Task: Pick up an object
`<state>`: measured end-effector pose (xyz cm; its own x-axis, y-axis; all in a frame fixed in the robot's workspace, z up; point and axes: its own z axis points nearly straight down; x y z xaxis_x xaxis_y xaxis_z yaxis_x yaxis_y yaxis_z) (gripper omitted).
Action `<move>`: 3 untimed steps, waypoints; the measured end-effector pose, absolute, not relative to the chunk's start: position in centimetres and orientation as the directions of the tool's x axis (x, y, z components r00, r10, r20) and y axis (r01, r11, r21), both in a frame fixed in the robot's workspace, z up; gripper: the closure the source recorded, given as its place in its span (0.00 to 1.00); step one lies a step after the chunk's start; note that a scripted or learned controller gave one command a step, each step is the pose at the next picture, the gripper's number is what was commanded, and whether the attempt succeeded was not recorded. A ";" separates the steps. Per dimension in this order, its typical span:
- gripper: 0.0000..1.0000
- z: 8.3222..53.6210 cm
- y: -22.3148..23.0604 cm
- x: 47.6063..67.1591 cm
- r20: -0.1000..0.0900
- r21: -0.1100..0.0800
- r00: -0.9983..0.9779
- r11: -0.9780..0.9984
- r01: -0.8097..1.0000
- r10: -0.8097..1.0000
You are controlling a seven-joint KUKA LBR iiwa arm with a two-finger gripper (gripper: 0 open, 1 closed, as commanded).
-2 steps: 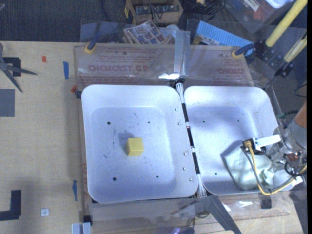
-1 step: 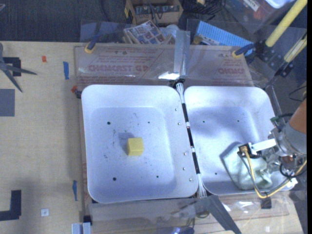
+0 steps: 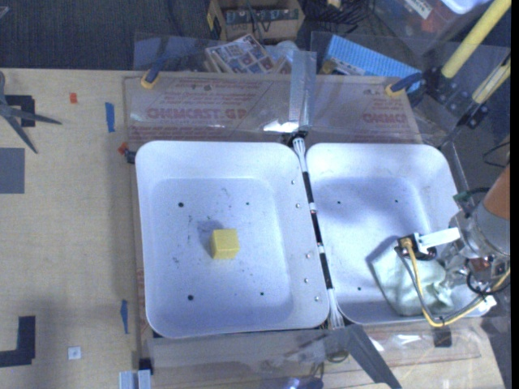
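In right bin (image 3: 357, 164), low near front right corner: gripper (image 3: 442, 286) down close to bin floor, cables looping around it. Whether jaws apart or together, cannot tell from here; nothing visibly held.

Yellow block (image 3: 225, 244) sits alone in left bin (image 3: 162, 164), about middle, well apart from gripper.

Risks as I judge them:
- grasp here likely closes on nothing, since block lies in other bin
- gripper near bin wall; could scrape rim or floor
- loose yellow cable (image 3: 422, 298) might snag on bin edge
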<state>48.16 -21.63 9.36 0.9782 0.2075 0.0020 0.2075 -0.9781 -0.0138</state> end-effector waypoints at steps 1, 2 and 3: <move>1.00 10.4 -21.9 48.0 -0.001 -0.011 0.976 -0.976 0.218 0.218; 1.00 8.8 -21.6 48.3 0.004 -0.014 0.978 -0.978 0.208 0.208; 1.00 9.2 -21.6 48.2 0.002 -0.014 0.978 -0.978 0.207 0.207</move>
<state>48.17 -21.64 9.20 0.9782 0.2074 0.0022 0.2074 -0.9781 -0.0141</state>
